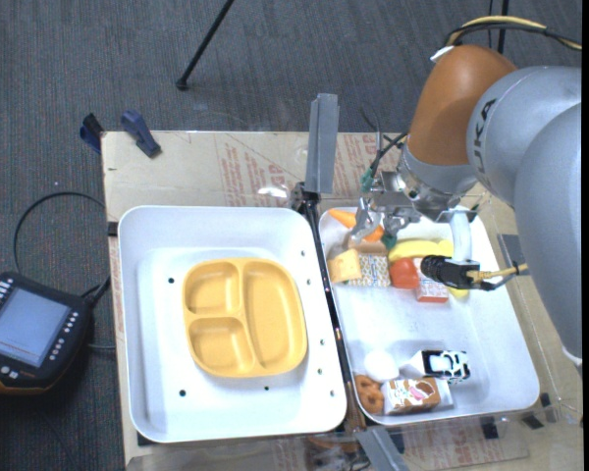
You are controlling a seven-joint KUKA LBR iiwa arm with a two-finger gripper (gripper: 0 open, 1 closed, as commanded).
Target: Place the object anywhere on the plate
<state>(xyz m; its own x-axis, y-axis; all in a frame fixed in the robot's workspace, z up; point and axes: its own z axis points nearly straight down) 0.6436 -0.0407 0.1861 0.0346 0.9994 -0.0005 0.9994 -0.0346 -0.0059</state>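
We view two white bins side by side on the counter (226,170). The left bin (147,234) carries a yellow three-compartment plate (243,317) lying flat with nothing in its wells, which we read as the target awaiting delivery. The right bin (501,346) holds the supply of toy food in two groups: near its far wall a cluster of a cheese-coloured block (345,266), a banana (420,250), an orange piece (346,218) and a red item (404,274); near its front wall a white egg-like piece (380,364), a cow-patterned carton (444,364), a small printed packet (412,394) and a pretzel-like piece (369,392).

The gripper (385,216) hangs over the far cluster, just above the orange piece and the banana. We judge that the task's object is to be drawn from this cluster, so it lies in the right bin, well apart from the plate. Whether the jaws are open or closed we cannot tell, since the wrist hides them.

Part of the letters "KUKA" runs along the grey arm (530,126). Red print on the cardboard sheet (255,165) behind the bins and the print on the packet are too small to read.
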